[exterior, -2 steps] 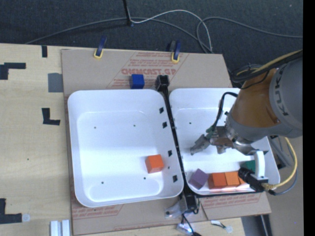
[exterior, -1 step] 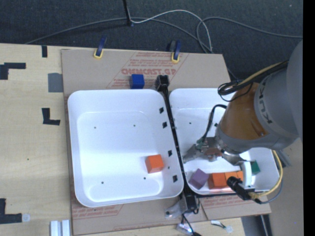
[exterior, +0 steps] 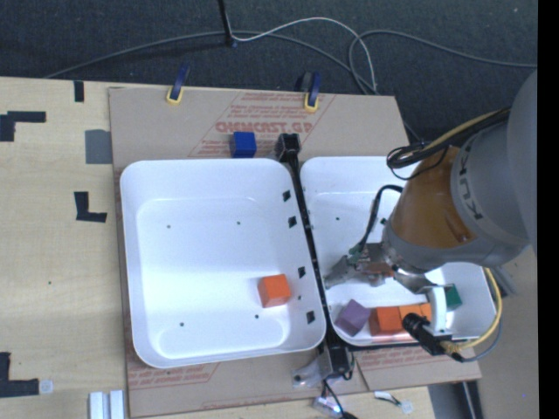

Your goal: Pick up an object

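Note:
An orange cube (exterior: 274,290) lies in the left bin (exterior: 175,190), near its front right corner. In the right bin (exterior: 341,186), a purple block (exterior: 353,317) and an orange block (exterior: 387,321) sit side by side along the front wall, with a green piece (exterior: 452,298) to their right. My gripper (exterior: 339,274) hangs low over the right bin, close to the divider and just behind the purple block. I see nothing held in it. The arm's wrist hides much of the right bin's floor.
A blue cube (exterior: 244,143) rests on the cardboard behind the left bin. A black clip (exterior: 287,147) sits at the back of the divider between the bins. Cables run across the dark floor at the rear.

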### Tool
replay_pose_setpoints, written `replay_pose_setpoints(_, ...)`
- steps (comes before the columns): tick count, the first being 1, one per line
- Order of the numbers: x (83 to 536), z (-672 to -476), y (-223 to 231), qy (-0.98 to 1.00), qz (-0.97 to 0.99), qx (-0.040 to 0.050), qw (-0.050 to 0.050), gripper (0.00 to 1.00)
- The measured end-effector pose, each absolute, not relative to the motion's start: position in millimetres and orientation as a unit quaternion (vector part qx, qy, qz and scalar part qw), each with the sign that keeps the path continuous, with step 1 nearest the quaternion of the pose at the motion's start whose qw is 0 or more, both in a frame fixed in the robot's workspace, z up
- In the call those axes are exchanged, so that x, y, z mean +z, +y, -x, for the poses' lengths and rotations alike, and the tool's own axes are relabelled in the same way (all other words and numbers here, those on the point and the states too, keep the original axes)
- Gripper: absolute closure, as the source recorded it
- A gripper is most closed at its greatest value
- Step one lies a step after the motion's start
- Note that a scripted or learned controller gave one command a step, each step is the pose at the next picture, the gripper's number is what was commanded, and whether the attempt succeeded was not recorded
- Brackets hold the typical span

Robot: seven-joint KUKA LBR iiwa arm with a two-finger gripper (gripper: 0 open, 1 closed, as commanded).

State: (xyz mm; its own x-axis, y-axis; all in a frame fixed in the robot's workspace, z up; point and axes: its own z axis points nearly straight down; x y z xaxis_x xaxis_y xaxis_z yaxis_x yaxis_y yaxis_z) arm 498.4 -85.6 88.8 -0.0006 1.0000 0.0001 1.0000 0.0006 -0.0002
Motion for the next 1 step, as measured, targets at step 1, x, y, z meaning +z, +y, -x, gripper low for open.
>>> replay_pose_setpoints(1,99.0,-498.4,-85.8,-0.707,0.707,0.0001,0.0,1.0)
